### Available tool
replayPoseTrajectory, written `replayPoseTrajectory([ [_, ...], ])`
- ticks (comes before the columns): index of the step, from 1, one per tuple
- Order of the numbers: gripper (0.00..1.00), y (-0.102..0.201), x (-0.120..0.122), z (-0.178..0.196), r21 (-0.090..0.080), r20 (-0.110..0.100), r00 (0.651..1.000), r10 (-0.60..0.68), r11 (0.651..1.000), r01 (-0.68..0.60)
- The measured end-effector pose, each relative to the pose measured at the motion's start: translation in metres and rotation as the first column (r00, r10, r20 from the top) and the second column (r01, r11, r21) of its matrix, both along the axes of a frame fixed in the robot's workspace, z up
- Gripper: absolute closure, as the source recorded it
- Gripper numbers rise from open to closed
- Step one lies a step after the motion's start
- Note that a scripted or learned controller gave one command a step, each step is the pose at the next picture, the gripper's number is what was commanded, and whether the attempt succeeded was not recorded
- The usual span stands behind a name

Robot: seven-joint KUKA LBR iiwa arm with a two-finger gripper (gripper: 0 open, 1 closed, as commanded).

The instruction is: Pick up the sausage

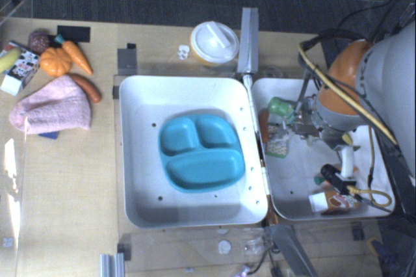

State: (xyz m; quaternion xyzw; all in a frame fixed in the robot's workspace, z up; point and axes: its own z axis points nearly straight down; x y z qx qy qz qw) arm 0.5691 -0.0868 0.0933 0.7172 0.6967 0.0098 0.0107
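In the right bin (364, 211), the claw (286, 132) (grip state unclear) hangs beside the sausage (264, 128).

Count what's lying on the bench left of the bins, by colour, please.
Orange: 2, carrot and small pumpkin
Pink: 1, cloth
Reddish-brown: 1, sausage
Dark purple: 1, round item
Yellow: 1, item at the edge
Total: 6

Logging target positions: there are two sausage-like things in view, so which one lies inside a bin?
The reddish-brown sausage against the right bin's left wall. The other sausage lies on the bench beside the pink cloth.
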Motion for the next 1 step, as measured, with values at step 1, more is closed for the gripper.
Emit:
replayPoseTrajectory([
  [1,0.0,-0.0549,-0.0725,-0.0007,-0.001,-0.003,1.0,-0.025,1.0,0.025],
])
